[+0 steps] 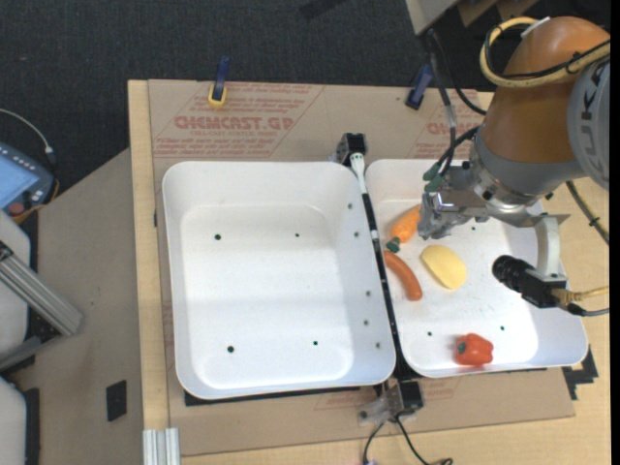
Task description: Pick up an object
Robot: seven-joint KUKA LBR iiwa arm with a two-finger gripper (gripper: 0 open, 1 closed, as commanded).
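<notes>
- Claw (438, 219) sits low in right bin (552, 352), beside carrot (405, 226); its opening cannot be judged.
- Sausage (404, 275), potato (444, 266), pepper (473, 350) lie lower right.

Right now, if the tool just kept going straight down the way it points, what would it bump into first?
Most likely the carrot, which lies just under the tool in the right bin. Depth is hard to judge from this slant, so it could instead miss and meet the bin floor beside it.

grey arm (591, 114) w/ orange band (542, 76), yellow-black cable loop (504, 42) on top, silver metal wrist hardware (460, 201).
</notes>
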